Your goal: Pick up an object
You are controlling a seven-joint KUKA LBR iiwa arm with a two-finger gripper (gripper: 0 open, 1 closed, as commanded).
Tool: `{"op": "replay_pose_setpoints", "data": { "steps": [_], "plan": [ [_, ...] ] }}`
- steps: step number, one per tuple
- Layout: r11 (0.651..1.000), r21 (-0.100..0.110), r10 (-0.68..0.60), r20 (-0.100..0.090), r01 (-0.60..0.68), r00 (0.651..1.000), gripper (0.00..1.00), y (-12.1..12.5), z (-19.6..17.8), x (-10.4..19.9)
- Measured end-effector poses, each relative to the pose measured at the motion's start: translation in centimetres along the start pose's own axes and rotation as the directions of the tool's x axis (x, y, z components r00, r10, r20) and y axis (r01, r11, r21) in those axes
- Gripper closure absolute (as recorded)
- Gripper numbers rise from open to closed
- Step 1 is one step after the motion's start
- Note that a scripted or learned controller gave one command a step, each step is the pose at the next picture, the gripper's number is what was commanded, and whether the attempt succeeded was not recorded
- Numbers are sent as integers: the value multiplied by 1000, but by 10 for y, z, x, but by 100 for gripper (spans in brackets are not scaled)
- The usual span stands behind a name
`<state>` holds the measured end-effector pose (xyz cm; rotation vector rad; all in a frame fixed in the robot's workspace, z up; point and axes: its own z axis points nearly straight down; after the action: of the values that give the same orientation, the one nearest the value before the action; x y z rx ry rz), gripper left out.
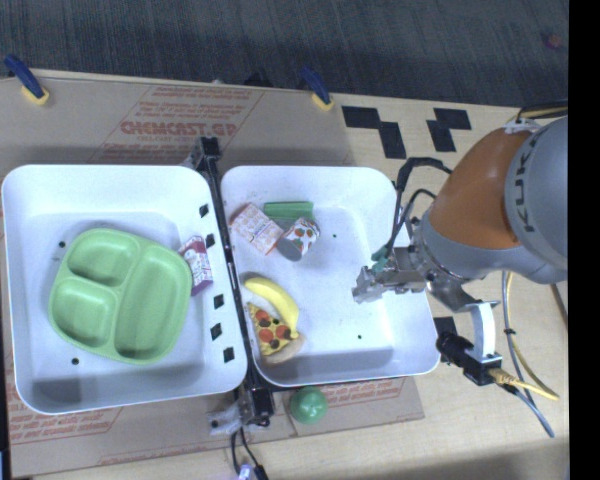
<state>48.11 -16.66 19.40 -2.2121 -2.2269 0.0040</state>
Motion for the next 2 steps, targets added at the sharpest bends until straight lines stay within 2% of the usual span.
{"op": "replay_pose_setpoints", "data": {
  "steps": [1,2],
  "plan": [
    [1000,-5,2,1,-2,1000,100,-4,-9,-13],
    [1000,-4,3,0,-3,1000,100,-5,-14,-43]
  ]
}}
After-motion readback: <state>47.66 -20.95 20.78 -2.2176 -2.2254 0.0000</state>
